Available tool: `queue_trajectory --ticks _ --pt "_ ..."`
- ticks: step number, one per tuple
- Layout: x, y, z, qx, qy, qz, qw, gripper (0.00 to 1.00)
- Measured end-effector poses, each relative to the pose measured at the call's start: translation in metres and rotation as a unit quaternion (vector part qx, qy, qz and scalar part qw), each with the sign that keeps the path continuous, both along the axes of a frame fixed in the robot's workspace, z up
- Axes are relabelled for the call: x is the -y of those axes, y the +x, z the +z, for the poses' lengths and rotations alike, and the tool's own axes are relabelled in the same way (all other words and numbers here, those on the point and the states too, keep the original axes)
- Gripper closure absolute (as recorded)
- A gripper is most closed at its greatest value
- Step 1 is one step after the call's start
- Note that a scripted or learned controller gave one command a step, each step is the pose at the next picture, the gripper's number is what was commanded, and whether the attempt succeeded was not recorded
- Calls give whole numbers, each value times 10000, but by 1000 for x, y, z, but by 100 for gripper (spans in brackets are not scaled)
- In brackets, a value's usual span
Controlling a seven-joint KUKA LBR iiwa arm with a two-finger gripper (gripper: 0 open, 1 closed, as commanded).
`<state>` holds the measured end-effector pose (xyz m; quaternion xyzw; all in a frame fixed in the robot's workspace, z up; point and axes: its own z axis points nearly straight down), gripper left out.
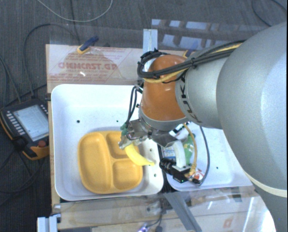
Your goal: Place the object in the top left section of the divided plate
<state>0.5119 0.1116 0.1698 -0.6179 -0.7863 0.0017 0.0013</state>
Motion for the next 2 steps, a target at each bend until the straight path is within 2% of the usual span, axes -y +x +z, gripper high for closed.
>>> queue_trajectory --ticks 1,2 --pt "-1 0 0 0 6 4 10000 0" --pt "-1 0 8 -14 8 3 10000 100"
